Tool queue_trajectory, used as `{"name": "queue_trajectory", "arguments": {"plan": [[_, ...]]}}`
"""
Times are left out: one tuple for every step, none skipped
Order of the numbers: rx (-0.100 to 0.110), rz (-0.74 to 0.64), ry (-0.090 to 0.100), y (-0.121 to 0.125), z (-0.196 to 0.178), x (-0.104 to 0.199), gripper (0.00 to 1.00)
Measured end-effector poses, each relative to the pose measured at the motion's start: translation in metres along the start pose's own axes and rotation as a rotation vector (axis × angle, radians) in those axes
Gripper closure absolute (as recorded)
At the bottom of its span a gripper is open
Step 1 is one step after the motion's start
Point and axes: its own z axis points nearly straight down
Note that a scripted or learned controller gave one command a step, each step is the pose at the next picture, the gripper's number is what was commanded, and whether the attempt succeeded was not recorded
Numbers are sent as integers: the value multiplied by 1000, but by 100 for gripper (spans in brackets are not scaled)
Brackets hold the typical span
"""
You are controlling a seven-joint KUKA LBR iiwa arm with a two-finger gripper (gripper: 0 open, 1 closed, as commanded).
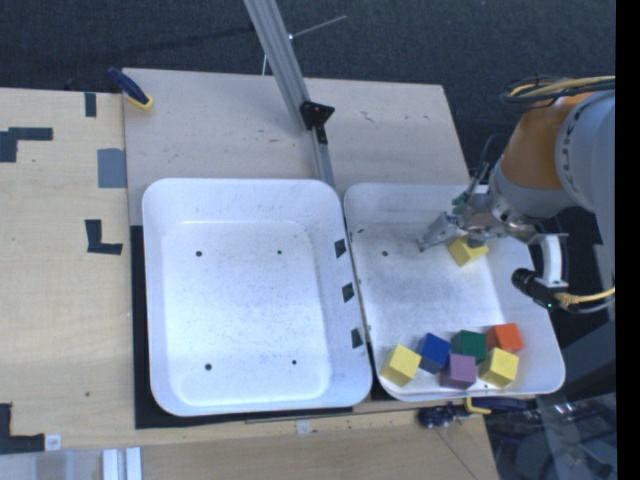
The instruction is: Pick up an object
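Observation:
My gripper [452, 234] hangs over the upper part of the right bin [400, 208], reaching in from the right. A yellow cube [466, 253] sits right at its lower edge, touching or nearly touching it; I cannot tell whether the cube is gripped or resting on the bin floor. Several more cubes lie clustered along the right bin's near edge: yellow [402, 364], blue [434, 352], green [468, 344], purple [461, 369], orange [506, 337] and another yellow [500, 367].
The left bin [160, 268] lies beside the right one. A slanted metal rod [285, 58] runs down to the gap between the bins. Cables [555, 293] hang off the arm at the right bin's right rim.

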Motion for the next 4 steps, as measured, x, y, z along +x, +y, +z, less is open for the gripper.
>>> {"name": "queue_trajectory", "arguments": {"plan": [[2,0,-1,-1,-7,0,100],[16,0,7,1,-57,10,100],[17,0,7,2,-89,10,100],[19,-4,10,-5,-103,61,100]]}}
